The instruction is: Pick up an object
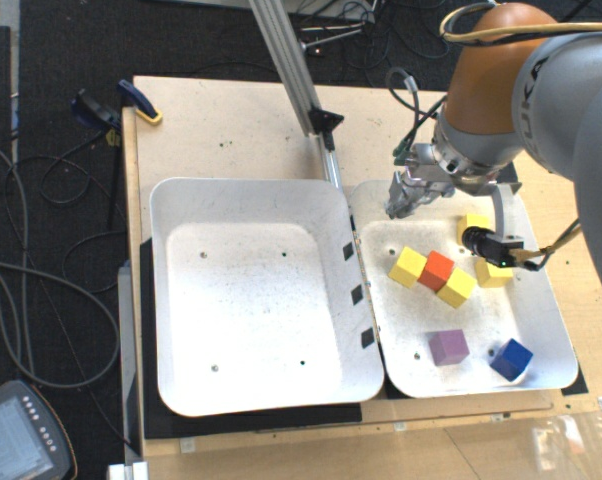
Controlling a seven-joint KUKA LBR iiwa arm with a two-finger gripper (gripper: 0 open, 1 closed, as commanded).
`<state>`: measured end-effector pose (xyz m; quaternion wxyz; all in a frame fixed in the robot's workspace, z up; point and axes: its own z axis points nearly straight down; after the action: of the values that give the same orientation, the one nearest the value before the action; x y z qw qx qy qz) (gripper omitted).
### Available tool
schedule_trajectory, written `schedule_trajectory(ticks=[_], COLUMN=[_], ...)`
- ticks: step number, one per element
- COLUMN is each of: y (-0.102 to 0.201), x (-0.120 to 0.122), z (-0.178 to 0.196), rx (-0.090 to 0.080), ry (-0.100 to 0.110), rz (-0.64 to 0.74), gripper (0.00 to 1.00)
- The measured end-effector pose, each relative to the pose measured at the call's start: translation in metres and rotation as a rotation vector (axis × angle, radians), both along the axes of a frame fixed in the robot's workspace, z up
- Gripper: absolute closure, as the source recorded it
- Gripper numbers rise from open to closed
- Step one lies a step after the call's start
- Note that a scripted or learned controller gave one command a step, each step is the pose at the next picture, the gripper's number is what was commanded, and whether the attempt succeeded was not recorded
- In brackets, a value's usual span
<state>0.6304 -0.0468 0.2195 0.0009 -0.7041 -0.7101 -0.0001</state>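
Several small blocks lie in the right bin [541,313]. A yellow block [408,266], an orange block [438,270] and a second yellow block [457,289] touch in a row near its middle. Two more yellow blocks [495,273] [476,224] lie toward the back right, partly hidden by a black fitting [479,239] on the arm. A purple block [448,347] and a blue block [511,359] sit near the front edge. My gripper [405,200] hangs over the bin's back left corner, behind the yellow block and apart from every block. Nothing shows in it.
The left bin [246,288] lies beside the right one, their rims meeting at black clips [359,293]. A slanted metal pole [291,63] rises behind the bins. A blue clamp [131,98] sits at the bench's back left corner. Cables trail from the wrist.
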Motion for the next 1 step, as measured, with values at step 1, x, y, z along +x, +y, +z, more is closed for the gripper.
schedule_trajectory(ticks=[1], y=[0.0612], x=[-0.0004], z=[0.0127], rx=[0.000], ry=[-0.003], rz=[0.001], gripper=[1.00])
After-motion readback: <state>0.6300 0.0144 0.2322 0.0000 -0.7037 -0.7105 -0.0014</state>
